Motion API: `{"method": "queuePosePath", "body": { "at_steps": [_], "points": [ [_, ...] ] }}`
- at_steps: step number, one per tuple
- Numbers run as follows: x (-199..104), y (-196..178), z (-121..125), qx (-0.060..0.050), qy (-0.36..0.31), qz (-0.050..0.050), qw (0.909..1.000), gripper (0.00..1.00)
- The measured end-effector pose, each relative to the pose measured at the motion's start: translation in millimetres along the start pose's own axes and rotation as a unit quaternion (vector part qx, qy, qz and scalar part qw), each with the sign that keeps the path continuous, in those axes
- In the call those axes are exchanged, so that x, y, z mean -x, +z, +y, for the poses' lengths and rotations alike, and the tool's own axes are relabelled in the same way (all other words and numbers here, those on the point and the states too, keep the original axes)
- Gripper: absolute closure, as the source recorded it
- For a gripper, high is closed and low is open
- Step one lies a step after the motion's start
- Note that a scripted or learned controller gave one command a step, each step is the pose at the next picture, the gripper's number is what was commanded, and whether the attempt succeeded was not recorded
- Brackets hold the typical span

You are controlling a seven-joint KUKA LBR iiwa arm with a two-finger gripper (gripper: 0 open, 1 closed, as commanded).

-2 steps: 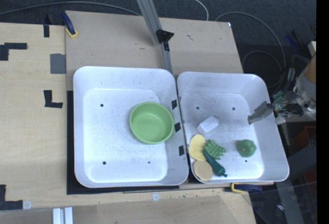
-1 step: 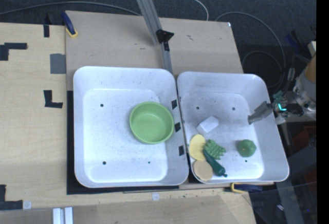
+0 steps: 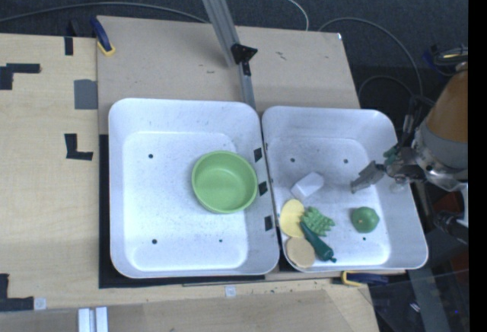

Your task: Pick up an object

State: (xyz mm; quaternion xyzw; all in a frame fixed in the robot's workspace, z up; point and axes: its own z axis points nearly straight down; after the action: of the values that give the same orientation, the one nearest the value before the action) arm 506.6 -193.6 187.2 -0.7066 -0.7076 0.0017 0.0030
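The green ball (image 3: 365,218) lies in the right bin (image 3: 335,119), near its right wall, apart from the other things there: a white block (image 3: 307,186), a yellow disc (image 3: 291,217), a tan disc (image 3: 300,252) and a dark green leafy toy (image 3: 317,231). The gripper (image 3: 365,177) hangs above the ball at the bin's right side, holding nothing; how wide it stands I cannot tell. A green bowl (image 3: 224,182) sits in the left bin (image 3: 137,125)

Even, bright overhead light; soft shadows, perhaps slightly blurred throughout
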Motion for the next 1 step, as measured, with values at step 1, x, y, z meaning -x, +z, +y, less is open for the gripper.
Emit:
{"method": "queuePosePath", "body": {
  "at_steps": [1],
  "points": [
    [-5.0,44.5,0.0,0.0,0.0,0.0,1.0,0.0]
  ]
}}
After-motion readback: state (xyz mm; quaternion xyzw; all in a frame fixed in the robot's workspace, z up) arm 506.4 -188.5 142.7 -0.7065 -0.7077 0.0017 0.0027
